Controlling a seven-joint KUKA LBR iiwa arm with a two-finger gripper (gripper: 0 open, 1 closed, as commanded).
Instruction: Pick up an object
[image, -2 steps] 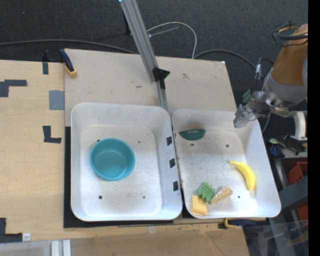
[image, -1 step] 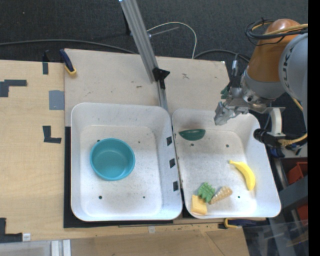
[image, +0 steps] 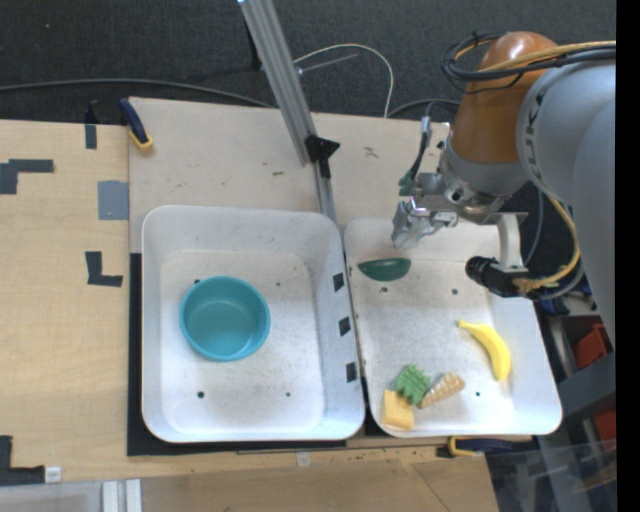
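Note:
My gripper (image: 408, 232) hangs over the far left corner of the right bin (image: 530, 410), reaching in from the right under the orange wrist band. Just in front of it and slightly lower in the view lies a small dark green dish (image: 385, 268) on the bin floor, apart from the gripper. A yellow banana (image: 488, 348) lies at the right side of this bin. Near the front edge sit a green leafy toy (image: 410, 382), a tan cone-shaped toy (image: 442, 390) and a yellow wedge (image: 398, 411), close together.
The left bin (image: 160, 240) holds a teal bowl (image: 225, 318). A slanted metal pole (image: 285, 90) with a black clamp (image: 322, 148) runs down to the bins' shared wall. Black cabling and the arm's body crowd the right bin's right side.

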